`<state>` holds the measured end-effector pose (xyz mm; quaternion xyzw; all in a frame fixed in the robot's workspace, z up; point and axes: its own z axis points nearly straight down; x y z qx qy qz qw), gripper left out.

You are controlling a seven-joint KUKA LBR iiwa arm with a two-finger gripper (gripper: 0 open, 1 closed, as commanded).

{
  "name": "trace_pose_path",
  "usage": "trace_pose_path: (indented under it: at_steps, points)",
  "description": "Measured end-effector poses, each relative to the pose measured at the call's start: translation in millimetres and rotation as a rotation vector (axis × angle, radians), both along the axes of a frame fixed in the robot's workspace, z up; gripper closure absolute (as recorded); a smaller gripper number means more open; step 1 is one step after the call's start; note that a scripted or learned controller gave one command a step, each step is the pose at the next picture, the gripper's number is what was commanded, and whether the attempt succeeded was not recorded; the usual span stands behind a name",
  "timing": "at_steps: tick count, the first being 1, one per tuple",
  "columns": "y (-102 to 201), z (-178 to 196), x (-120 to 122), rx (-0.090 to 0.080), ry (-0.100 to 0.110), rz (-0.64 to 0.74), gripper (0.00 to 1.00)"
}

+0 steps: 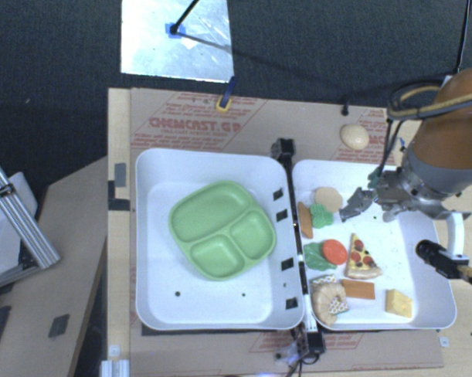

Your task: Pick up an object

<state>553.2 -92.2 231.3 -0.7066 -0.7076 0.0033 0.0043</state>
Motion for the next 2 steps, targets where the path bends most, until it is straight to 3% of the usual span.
trace_pose_path:
  at_steps: [1, 2]
  points:
    - [0.1, 6.3, 2.5, -0.001, -0.012, 0.002, 0.0]
    - [1.9, -37.3, -3.4, -0.001, -0.009, 0.0, 0.0]
